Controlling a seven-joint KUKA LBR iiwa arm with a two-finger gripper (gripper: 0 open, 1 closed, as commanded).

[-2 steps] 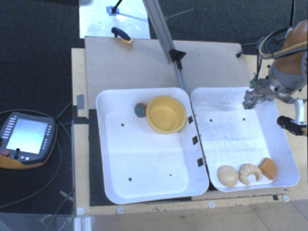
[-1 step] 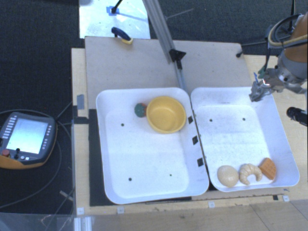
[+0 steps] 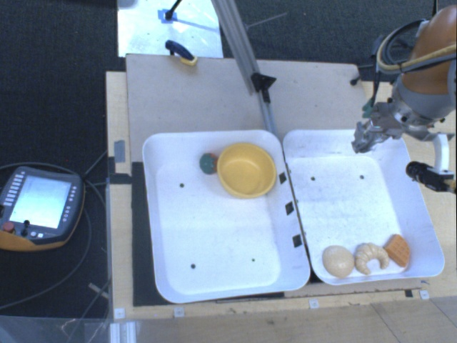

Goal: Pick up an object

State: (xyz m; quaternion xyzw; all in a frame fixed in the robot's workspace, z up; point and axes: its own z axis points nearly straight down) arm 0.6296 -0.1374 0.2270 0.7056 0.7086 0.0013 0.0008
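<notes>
The right bin (image 3: 357,191) holds three food-like items along its near edge: a pale round bun (image 3: 338,261), a croissant (image 3: 371,256) and an orange waffle-like piece (image 3: 398,250). In the left bin (image 3: 207,241) a yellow bowl (image 3: 246,169) sits at the far side with a small dark green ball (image 3: 208,163) touching its left rim. My gripper (image 3: 364,141) hangs over the far right corner of the right bin, well away from all the items, with nothing seen between its fingers.
A grey slanted pole (image 3: 239,41) crosses the back of the bench and ends near the bins' far junction. A teach pendant (image 3: 36,206) lies on the floor at left. A blue-yellow clamp (image 3: 180,51) sits at the bench's far edge.
</notes>
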